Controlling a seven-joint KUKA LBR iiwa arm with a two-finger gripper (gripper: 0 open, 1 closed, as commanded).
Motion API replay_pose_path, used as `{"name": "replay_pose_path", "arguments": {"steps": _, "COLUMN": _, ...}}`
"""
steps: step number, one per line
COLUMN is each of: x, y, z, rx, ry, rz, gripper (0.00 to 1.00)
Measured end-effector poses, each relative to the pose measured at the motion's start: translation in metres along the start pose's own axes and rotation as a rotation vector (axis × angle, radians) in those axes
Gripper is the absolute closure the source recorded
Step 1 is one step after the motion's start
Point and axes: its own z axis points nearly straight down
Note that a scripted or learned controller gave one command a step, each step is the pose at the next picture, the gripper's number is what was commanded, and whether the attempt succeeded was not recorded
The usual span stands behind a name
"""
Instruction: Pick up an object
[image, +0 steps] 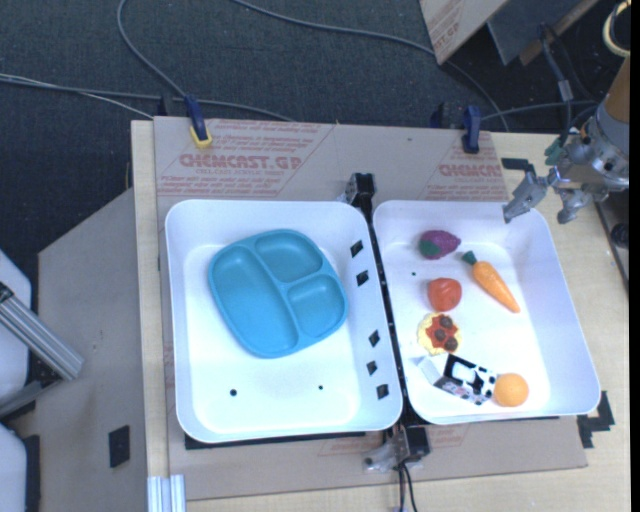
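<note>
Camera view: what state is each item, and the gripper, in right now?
Gripper: open, holding nothing, above right bin's far corner.
Blue divided plate: flat in left bin.
Toy carrot: lying loose, right bin.
Purple toy: resting, untouched.
Orange ball: resting near front rim.

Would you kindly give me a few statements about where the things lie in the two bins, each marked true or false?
1. The blue divided plate lies in the left bin. True.
2. The carrot lies on the blue divided plate. False: it lies in the right bin, near the purple item.
3. The tool is above the right bin's far right corner, with nothing between its fingers. True.
4. The orange ball sits at the far edge of the right bin. False: it sits near the front edge, beside the black-and-white item.
</note>
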Motion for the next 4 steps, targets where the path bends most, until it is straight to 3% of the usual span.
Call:
{"name": "replay_pose_path", "arguments": {"steps": 1, "x": 0.001, "y": 0.003, "z": -0.008, "rx": -0.014, "ry": -0.003, "rz": -0.003, "gripper": 0.00}}
{"name": "replay_pose_path", "arguments": {"steps": 4, "x": 0.002, "y": 0.010, "z": 0.154, "rx": -0.007, "ry": -0.001, "rz": -0.004, "gripper": 0.00}}
